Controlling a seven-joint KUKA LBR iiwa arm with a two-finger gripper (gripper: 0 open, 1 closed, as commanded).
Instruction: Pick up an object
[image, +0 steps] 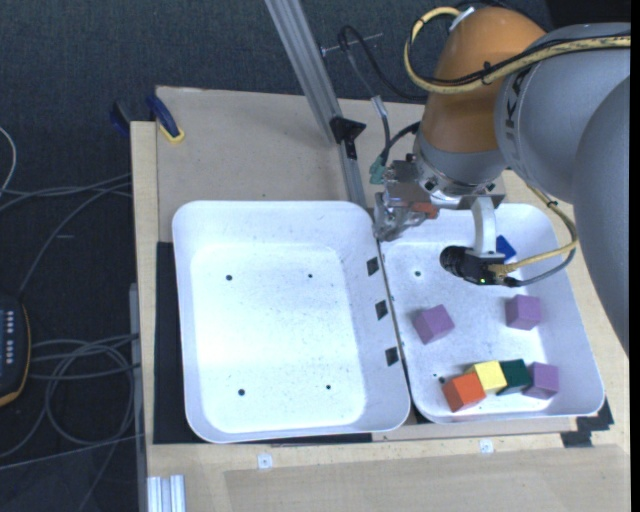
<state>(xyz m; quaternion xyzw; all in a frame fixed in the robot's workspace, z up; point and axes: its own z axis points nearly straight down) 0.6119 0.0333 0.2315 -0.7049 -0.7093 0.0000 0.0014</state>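
- Your candidates all lie in the right bin (575, 330): three purple blocks, one orange, one yellow, one green, and a small blue piece, seven things in all.
- The blue piece (505, 247) sits at the far side of that bin, just beside the gripper's mount and partly hidden by it.
- One purple block (433, 323) lies alone near the divider; you can treat it as the easiest pick, since nothing crowds it.
- A second purple block (523, 311) sits toward the bin's right side, also apart from its neighbours.
- Along the near wall, the orange block (464, 391), yellow block (490, 376) and green block (515, 374) touch in a row, with the third purple block (545, 379) just beside the green one.
- The gripper (400, 218) hangs at the far end of the divider between the bins. Every block lies nearer the camera than it does, and to its right in the view.
- Whether its grip is released or clenched you cannot tell; clutter at the wrist hides that, and no object shows in its grasp.
- No block has a marked long axis, so approach angle matters little.
- The left bin (190, 300) lies beside it; there are two bins on the bench (250, 120).
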